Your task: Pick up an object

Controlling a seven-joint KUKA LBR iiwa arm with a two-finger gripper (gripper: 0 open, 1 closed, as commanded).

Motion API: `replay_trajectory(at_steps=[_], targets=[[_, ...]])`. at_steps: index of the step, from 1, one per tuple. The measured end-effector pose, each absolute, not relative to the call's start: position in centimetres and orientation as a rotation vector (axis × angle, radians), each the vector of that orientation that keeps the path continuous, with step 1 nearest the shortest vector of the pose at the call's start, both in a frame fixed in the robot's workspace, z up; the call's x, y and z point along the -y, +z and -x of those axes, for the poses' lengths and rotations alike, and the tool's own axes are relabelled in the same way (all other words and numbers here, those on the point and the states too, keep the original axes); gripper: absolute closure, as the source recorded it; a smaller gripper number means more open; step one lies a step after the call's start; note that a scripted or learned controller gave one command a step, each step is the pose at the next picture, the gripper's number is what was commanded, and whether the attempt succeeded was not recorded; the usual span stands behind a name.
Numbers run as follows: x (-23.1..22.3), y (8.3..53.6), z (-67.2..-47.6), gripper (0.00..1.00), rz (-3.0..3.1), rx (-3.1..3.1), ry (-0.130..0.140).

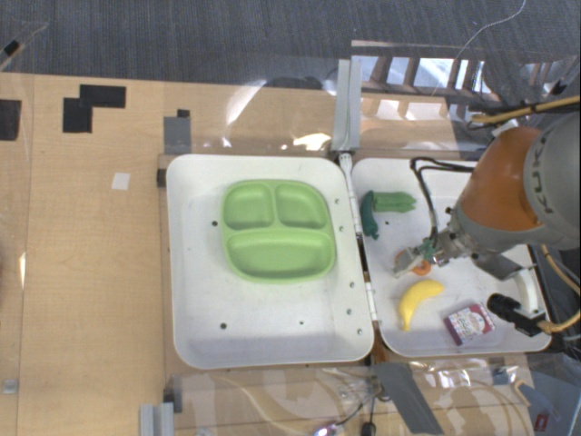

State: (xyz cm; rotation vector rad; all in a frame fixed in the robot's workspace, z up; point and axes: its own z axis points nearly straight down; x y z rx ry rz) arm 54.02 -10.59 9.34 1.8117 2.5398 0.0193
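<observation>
Fingers low over a small orange object, right bin

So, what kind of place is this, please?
Probably a robotics lab bench, not a kitchen. Two white bins sit on a wooden bench, toy-like things such as a banana and a green divided plate lie in them, and cables run across grey carpet.

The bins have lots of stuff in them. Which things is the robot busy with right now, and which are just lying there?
Busy with:
gripper, low in the right bin
small orange thing right under it

Just lying there:
banana
green toy
pink packet
green divided plate in the left bin
</observation>
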Motion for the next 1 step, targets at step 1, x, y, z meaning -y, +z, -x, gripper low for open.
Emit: replay_trajectory(at_steps=[1], targets=[[10.39, 10.52, -54.2, 1.0, -1.807, -2.542, 0.025]])
